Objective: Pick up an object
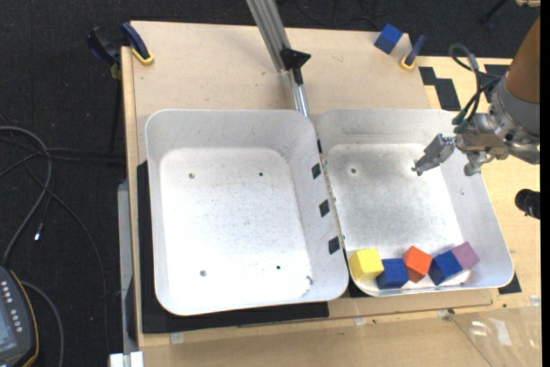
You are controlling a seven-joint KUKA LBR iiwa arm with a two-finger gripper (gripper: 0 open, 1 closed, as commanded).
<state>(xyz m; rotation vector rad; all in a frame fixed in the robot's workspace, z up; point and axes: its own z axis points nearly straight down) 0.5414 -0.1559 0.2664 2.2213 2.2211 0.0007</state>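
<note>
Several small blocks lie in a row along the front edge of the right bin [481, 211]: a yellow block [367, 262], a blue block [394, 272], an orange block [418, 262], a second blue block [446, 266] and a purple block [465, 254]. My gripper [449, 162] hangs over the right bin's far right part, well behind the blocks. It is open, its fingers spread, and nothing is between them.
The left bin [163, 211] adjoins the right one along a central divide. A loose blue block [389, 37] sits on the bench behind the bins. A slanted metal pole [262, 0] crosses the back, and clamps grip the bench's far corners.
</note>
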